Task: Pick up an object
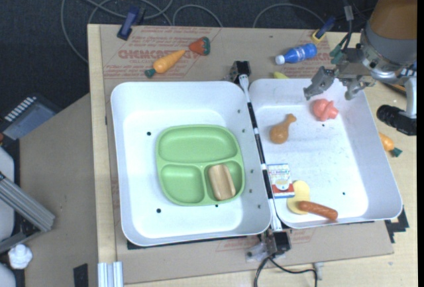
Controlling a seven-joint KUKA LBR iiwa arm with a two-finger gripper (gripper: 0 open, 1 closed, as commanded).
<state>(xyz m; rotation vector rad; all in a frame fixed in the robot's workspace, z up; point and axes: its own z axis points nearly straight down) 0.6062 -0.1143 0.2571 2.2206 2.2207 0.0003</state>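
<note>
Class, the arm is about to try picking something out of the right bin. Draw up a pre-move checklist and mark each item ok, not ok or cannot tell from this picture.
1. Gripper carries nothing yet: ok, no object sits between its fingers.
2. Fingers spread for a grasp: ok, they look apart.
3. Target close by: ok, the pink toy lies just below the gripper in the right bin.
4. Space around the target: ok, the drumstick lies apart to its left.
5. Gripper centred over the pink toy: cannot tell from this slanted view.
6. Gripper clear of the far bin wall: cannot tell, it hangs near it.
</note>
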